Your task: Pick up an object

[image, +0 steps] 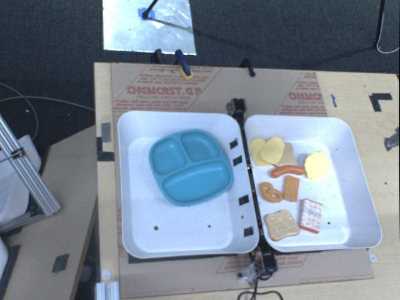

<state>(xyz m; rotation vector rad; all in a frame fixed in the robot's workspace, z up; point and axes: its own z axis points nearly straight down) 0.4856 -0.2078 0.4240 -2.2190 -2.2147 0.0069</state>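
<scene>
The right bin (350,186) holds several toy food pieces. Two yellow chips (267,150) lie at its upper left beside a tan slice (289,154). Below them are a red sausage (287,170), a yellow round piece (317,165), a pretzel (271,192) and an orange cracker (291,189). A slice of toast (280,225) and a red-and-white packet (311,215) lie near the front. A small grey tip of the gripper (392,141) pokes in at the right edge, outside the bin and apart from all the pieces.
The left bin (140,230) holds a blue divided plate (190,166). A black hinge strip (245,167) runs between the bins. A shiny sheet (148,17) lies beyond the bench on the dark floor. Metal framing (25,174) stands at the left.
</scene>
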